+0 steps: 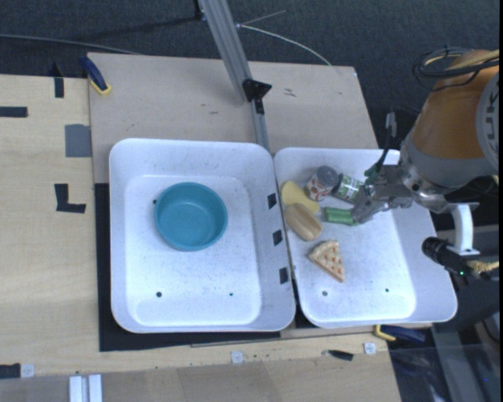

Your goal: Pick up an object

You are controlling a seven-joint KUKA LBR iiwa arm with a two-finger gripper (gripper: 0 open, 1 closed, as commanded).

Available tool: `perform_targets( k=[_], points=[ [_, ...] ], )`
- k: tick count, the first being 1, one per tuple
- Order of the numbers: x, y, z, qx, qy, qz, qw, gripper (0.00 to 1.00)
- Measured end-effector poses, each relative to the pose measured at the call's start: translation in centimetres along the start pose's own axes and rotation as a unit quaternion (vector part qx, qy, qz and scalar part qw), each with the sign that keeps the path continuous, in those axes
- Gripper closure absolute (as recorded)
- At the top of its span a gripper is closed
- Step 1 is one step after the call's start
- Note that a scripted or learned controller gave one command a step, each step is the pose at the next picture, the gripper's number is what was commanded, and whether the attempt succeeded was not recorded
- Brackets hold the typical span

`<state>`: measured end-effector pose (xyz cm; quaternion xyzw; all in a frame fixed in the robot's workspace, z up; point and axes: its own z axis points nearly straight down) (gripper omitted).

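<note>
Green and slim, a marker-like object (339,217) lies in the right bin (402,296), in its upper middle part, pointing roughly left to right. The gripper (362,211) sits right at the object's right end, low over the bin floor and apparently touching it; whether the fingers are spread or closed around it cannot be made out from this angle.

Just above the green object lie a small can (323,180) with a red label and a green bottle-like item (349,188), close together. To its left are a yellow banana-shaped piece (294,194) and a tan bread-roll shape (303,221), touching one another. Below it, well apart, a pizza-slice toy (328,259) rests on the bin floor.

The left bin (134,304) stands beside the right one and holds a blue bowl (191,215), upright, in its upper left part.

The arm (457,132), grey with an orange band, reaches in from the right over the bin's edge. Both bins rest on the wooden desk (33,258).
</note>
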<state>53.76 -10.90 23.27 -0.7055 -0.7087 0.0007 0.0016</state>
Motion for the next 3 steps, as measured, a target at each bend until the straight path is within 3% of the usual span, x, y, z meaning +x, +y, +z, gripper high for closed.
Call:
perform_targets(
  k=[3],
  points=[
    [16.3,-2.9,2.0,0.001,0.000,-0.001,1.0000,1.00]
  ],
)
